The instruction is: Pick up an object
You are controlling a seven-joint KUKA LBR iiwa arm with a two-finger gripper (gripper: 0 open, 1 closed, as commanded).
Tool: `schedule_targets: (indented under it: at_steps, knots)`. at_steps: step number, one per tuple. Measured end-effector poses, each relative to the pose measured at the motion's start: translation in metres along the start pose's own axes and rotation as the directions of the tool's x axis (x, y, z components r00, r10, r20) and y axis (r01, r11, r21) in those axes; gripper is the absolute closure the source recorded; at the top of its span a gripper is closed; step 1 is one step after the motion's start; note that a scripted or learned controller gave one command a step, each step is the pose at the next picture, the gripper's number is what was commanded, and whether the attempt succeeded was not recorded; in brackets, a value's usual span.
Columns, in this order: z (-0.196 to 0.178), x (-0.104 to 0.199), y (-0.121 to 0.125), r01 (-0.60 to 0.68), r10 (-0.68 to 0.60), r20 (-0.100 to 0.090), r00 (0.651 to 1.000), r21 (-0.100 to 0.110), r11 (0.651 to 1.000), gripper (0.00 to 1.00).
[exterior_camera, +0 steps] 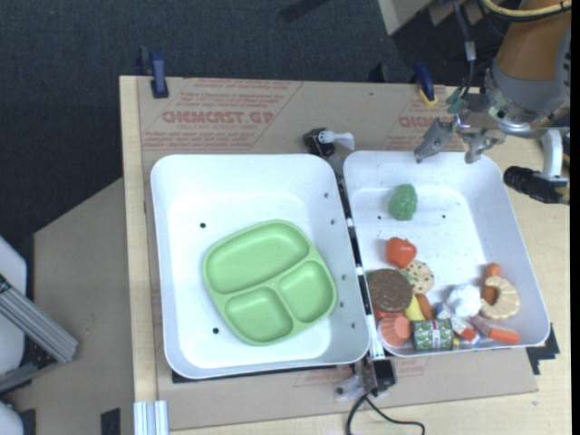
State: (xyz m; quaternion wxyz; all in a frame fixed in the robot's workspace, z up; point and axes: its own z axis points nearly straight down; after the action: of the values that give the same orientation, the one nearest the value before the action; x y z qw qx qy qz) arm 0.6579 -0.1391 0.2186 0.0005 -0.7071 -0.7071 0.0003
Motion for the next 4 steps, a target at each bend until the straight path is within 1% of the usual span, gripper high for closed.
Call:
schedule_targets:
  at_steps: [1,2,3,4]
  knots:
    - [0.136,0.018,0.005,0.001,-0.001,-0.004,1.000,0.014,1.000,0.00]
    - [0.115,0.017,0.009,0.002,-0.002,0.000,1.000,-0.001,1.000,1.00]
    - [0.028,0.071,-0.045,0.004,-0.004,-0.002,1.000,-0.002,1.000,1.00]
    - [0.034,0.067,-0.045,0.000,0.000,-0.001,1.000,0.002,1.000,0.00]
